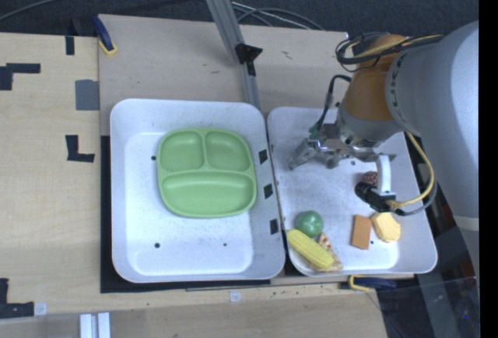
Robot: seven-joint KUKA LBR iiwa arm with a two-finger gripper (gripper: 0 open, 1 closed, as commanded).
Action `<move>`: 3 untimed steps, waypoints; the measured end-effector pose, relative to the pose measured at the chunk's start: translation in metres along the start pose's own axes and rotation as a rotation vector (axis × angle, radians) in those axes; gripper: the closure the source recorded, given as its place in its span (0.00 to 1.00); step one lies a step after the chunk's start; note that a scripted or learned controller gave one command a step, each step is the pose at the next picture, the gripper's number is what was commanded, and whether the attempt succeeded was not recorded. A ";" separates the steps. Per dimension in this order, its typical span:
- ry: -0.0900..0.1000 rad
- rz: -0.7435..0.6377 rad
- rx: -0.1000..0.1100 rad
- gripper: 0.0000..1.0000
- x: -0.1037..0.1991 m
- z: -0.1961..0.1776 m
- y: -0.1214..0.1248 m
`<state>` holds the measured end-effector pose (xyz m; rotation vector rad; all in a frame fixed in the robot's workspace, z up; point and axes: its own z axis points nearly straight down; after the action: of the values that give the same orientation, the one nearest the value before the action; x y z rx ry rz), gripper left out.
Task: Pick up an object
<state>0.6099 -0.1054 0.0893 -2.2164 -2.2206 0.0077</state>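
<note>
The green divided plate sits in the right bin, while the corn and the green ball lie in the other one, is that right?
Not quite: the camera view shows the green divided plate in the left bin. The corn and the green ball lie in the other one, the right bin.

Two white bins: the left bin (132, 251) carries a pale green tray (207, 172), the right bin (416, 251) is speckled with dark flecks. At lower centre lie a green ball (310, 223) and yellow corn (310, 248); rightward, an orange block (360, 232) and a yellow lump (387, 227). The arm (436, 87) is grey with an orange band (366, 95). The tabletop (47, 196) is pale wood with black marks.
</note>
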 end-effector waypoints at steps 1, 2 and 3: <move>0.001 -0.002 -0.004 1.00 0.001 -0.013 0.001; 0.000 0.000 -0.009 1.00 0.000 -0.056 -0.004; 0.000 0.000 -0.009 1.00 0.000 -0.100 0.002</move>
<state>0.6121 -0.1056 0.1890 -2.2212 -2.2249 -0.0026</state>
